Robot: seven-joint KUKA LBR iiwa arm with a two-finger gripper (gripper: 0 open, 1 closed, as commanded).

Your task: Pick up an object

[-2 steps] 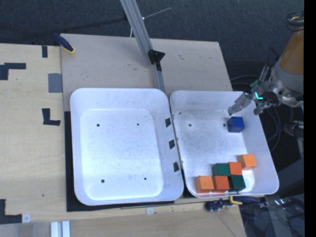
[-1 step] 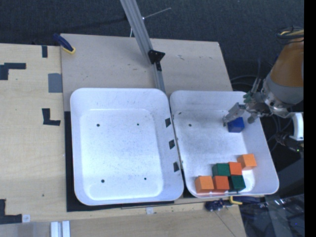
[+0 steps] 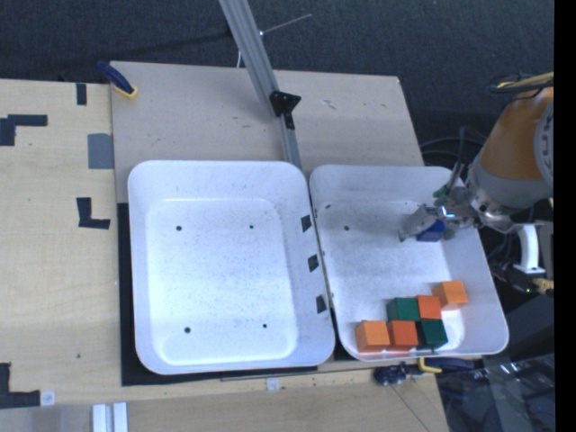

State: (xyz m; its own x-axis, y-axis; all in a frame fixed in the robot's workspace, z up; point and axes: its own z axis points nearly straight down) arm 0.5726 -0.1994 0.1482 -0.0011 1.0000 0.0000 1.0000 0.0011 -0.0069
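Note:
My gripper (image 3: 421,225) hangs over the upper right part of the right bin (image 3: 360,196), reaching in from the right below the orange-banded wrist. A small blue block (image 3: 434,231) shows right at its tip; whether it is gripped is unclear. Several blocks are clustered in the bin's near right corner: an orange block (image 3: 372,334), a second orange one (image 3: 404,333), a green block (image 3: 404,309), a dark green one (image 3: 434,331) and an orange one further right (image 3: 453,292).
The left bin (image 3: 144,187) lies alongside, and their rims meet at the middle. A slanted metal rail (image 3: 256,48) runs from the top down to the bins' junction. Cables hang by the arm at the right bench edge.

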